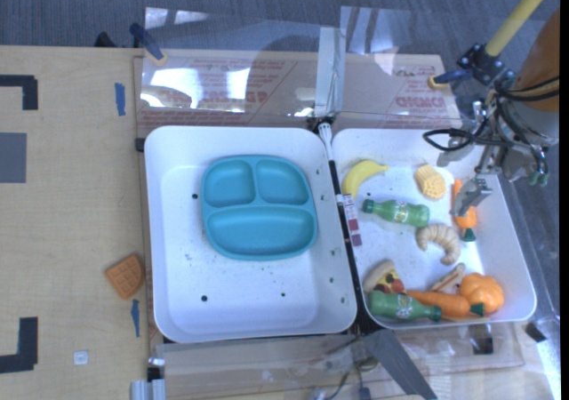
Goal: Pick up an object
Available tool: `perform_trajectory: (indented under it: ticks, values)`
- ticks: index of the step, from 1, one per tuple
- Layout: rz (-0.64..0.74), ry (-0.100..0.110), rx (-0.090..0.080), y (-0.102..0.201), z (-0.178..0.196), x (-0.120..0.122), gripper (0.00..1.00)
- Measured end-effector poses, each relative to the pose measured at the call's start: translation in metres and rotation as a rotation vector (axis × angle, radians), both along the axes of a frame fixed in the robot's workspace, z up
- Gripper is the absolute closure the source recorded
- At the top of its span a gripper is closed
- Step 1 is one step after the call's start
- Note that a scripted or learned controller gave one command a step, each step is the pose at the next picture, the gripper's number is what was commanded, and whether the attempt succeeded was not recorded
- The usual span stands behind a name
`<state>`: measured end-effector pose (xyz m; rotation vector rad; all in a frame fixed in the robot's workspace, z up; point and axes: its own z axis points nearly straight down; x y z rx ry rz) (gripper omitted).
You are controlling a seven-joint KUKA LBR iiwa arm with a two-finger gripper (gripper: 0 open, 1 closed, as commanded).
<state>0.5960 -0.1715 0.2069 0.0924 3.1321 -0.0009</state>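
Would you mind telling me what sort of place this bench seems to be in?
Probably a robotics lab set up for grasping trials: two white bins side by side, toy food such as a banana and croissant, and the arm's tool over the right bin.

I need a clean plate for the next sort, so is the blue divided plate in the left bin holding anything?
Empty. The blue divided plate lies flat in the left bin, and all three compartments show bare blue.

Toy food lies scattered in the right bin: a yellow banana near its upper-left corner, a corn piece, a green bottle lying flat, a croissant, a pumpkin and a carrot along its lower edge.
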Motion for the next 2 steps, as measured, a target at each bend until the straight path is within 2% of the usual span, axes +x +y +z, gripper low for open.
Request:
perform_trajectory:
  ticks: [1,2]
  values:
    - [0.021,-0.020,-0.008,-0.042,-0.098,0.009,0.00]
    - [-0.017,0.007,0.004,-0.050,-0.111,0.028,0.00]
